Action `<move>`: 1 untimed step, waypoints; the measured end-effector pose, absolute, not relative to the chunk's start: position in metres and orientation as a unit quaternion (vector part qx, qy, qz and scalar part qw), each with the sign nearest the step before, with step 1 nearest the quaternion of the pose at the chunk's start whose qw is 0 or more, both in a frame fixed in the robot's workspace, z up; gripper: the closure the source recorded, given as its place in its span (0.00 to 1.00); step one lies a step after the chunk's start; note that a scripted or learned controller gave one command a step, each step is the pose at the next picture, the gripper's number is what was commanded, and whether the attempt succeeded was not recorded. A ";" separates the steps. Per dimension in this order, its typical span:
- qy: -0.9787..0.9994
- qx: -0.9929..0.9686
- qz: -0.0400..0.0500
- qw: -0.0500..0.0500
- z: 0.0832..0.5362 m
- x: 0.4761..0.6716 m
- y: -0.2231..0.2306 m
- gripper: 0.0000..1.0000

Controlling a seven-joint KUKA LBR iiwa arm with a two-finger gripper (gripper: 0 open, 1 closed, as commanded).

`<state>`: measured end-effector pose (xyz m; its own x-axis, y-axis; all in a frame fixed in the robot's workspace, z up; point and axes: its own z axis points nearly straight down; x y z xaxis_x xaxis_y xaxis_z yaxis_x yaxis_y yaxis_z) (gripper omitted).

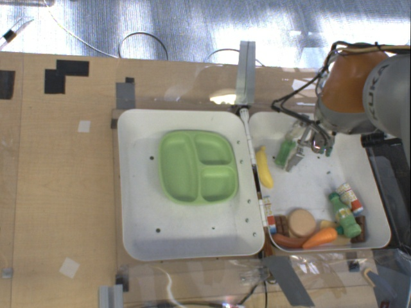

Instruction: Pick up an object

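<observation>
- Orange carrot [319, 237], a tan round piece [302, 222] and a green bottle [345, 220] crowd the near edge of your right bin [379, 201], packed tight and awkward to grip.
- Green divided plate [197, 167] lies alone in the left bin [138, 191].
- Further back, a yellow banana [263, 167] lies against the divider.
- Just beyond it, your gripper [297, 147] is closed on a small green object [285, 153], seen between its fingers above the bin floor, so the pick looks made.
</observation>
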<state>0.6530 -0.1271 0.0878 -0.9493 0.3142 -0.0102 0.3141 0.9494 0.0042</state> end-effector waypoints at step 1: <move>0.980 0.199 -0.001 0.013 0.210 0.654 -0.172 0.00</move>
